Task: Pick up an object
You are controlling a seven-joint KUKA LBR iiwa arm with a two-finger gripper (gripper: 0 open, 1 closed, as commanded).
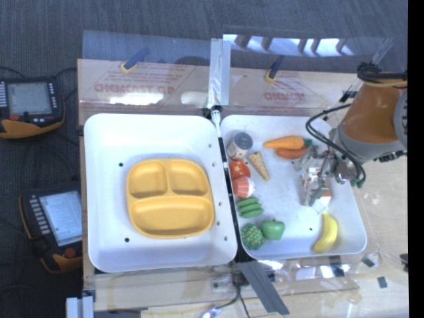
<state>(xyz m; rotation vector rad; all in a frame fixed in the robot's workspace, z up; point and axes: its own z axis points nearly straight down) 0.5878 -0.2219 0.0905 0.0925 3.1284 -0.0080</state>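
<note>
Hovers low over the right bin, gripper near its right wall, between the carrot by the far edge and the banana in the near right corner. Cannot tell how the pincer stands; nothing visibly held.

Nearest candidate: banana, lying free against the near wall. Probably hollow plastic toy food: light, stiff, smooth, so apt to slip or roll. Best taken across the thick middle of the curve, not the tapered tips.
</note>
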